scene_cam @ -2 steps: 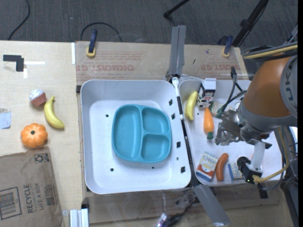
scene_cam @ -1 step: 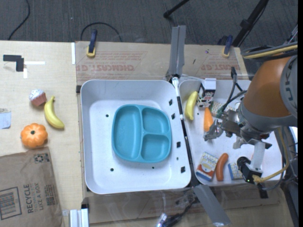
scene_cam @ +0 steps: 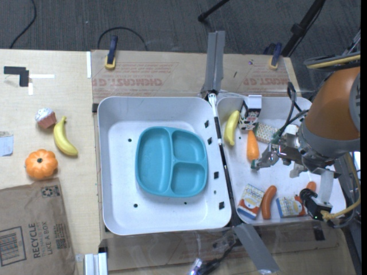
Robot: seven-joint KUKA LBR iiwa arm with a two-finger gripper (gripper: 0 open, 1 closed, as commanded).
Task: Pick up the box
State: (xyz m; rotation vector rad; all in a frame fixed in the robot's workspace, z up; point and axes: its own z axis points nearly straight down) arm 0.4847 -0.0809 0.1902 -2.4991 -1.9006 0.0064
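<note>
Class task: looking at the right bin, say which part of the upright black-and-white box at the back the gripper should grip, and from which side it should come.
Judging from the camera view, grip the box across its narrow upper body, descending from above. It stands near the bin's back wall, with the banana close to its left and the carrot in front, so side approaches look crowded.

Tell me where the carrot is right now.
The carrot lies in the right bin, toward its far left part, between the banana on its left and the gripper just right of it.
</note>
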